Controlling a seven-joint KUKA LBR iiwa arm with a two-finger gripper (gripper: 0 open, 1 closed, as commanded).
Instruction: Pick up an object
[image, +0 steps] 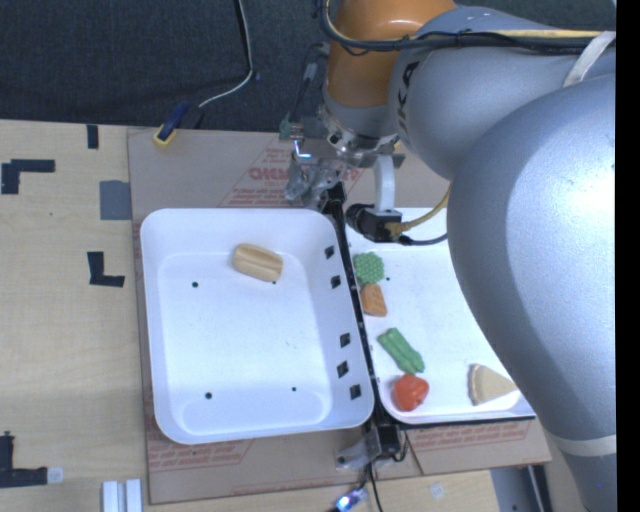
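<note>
Brown cardboard covers the middle of the pale wooden surface (60, 330), and on it sit two shallow white bins side by side: the left bin (160, 300) in the centre of the frame and the right bin (440, 330) partly under the big grey arm (540, 200) that fills the right side. One tan bread roll (258, 262) lies alone in the upper part of the left bin. Along the left edge of the right bin are a green-topped carrot (371, 285), one green pod-shaped vegetable (401, 350), one red tomato-like piece (409, 392), and, lower right, one pale wedge (490, 384) half hidden by the arm: five objects in all. They look like toy food, so likely light, stiff and rather smooth, apt to slip or roll. The roll seems the easiest pick, lying well apart from the walls; pinch it across its short width. The gripper (315, 185) hangs at upper centre just above the bins' far edge; whether the jaws stand apart or together I cannot tell.
</note>
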